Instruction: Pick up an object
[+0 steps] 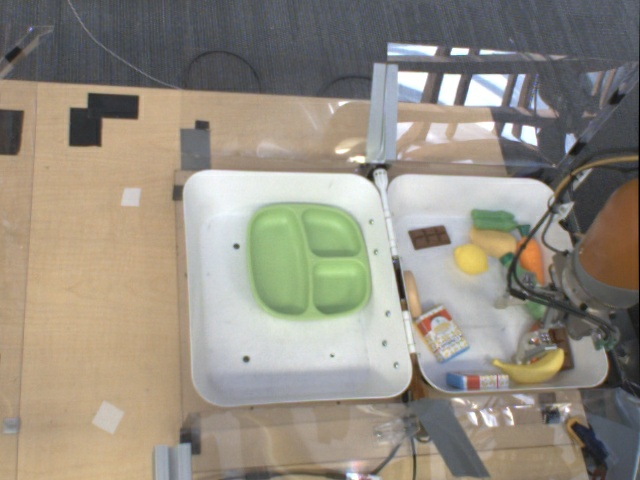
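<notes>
- Banana (531,369): lies at 5 o'clock in the right bin (440,203), along its near wall.
- Gripper (545,343): poised directly over the banana's right end; whether it is apart or together cannot be told.
- Arm (605,253): enters from 3 o'clock.
- Other contents: lemon (471,259) near centre, brown block (430,236) at 11 o'clock, small carton (441,333) at 7 o'clock.
- Left bin (220,368): holds a green divided plate (307,259) at centre.

2 white bins (210,368), 1 green tray (305,260), 1 banana (530,369), 1 lemon (471,259), 1 choc bar (430,236), 1 carton (441,332).
</notes>
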Controlling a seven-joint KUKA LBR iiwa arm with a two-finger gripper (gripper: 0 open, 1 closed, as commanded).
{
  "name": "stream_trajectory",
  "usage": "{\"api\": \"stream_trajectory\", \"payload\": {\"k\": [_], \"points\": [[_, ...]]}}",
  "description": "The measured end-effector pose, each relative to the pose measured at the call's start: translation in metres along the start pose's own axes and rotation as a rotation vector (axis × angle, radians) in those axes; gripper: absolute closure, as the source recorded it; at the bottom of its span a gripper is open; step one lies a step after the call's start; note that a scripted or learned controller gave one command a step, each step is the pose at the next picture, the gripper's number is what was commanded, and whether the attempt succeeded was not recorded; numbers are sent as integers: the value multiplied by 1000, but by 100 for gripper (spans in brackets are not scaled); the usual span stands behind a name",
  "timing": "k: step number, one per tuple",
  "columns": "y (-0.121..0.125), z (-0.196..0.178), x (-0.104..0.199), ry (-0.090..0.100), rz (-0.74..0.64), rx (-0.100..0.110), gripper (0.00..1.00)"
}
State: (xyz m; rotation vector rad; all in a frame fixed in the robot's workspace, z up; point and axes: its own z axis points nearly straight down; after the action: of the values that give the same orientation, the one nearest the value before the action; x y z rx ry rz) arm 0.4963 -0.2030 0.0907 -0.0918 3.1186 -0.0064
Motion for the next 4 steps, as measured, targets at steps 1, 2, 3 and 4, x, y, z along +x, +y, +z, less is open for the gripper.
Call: {"api": "stream_trajectory", "payload": {"k": [1, 2, 3, 4], "points": [[1, 0, -14, 4, -232, 2, 0], [54, 0, -27, 0, -437, 1, 0], [53, 5, -149, 7, -301, -6, 0], [52, -11, -154, -9, -299, -2, 100]]}}
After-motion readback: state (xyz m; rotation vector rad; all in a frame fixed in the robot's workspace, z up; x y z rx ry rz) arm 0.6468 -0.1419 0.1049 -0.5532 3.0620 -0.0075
